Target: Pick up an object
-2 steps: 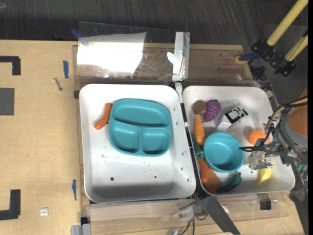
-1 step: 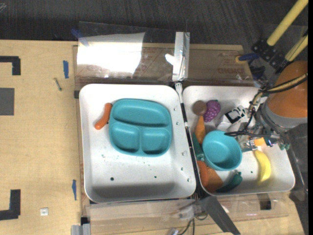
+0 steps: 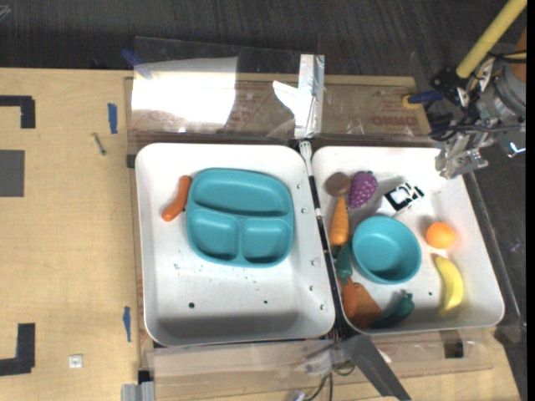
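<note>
A: Which thing would you go for?

B: My guess is the small black-and-white block (image 3: 403,195). It lies in the right-hand white bin (image 3: 485,249), near the pincer (image 3: 458,164), below it and to its left in the picture, tilted on a diagonal.

A: And past that?

B: The round orange ball (image 3: 440,235) sits further down, almost straight under the pincer; the yellow plastic banana (image 3: 450,281) lies beyond it, long axis running away from the pincer. The teal bowl (image 3: 385,248) is down-left.

A: Pincer released or clenched?

B: Can't tell; it hangs over the bin's upper right corner with nothing visibly gripped.
</note>
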Robot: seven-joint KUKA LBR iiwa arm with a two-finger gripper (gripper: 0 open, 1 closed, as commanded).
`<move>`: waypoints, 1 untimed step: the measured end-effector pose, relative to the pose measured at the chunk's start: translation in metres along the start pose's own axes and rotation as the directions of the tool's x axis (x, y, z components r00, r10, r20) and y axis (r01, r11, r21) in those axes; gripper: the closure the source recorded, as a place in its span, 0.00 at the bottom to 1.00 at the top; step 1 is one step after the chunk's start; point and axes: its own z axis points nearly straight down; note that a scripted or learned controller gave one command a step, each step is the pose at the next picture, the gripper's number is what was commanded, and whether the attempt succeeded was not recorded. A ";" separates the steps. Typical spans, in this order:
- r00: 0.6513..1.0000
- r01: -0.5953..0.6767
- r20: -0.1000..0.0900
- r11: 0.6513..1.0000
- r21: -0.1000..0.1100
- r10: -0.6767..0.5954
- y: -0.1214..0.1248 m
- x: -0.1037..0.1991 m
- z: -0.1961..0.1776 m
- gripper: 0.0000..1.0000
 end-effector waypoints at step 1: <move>0.956 0.294 -0.006 0.956 -0.009 -0.294 -0.032 -0.025 -0.017 1.00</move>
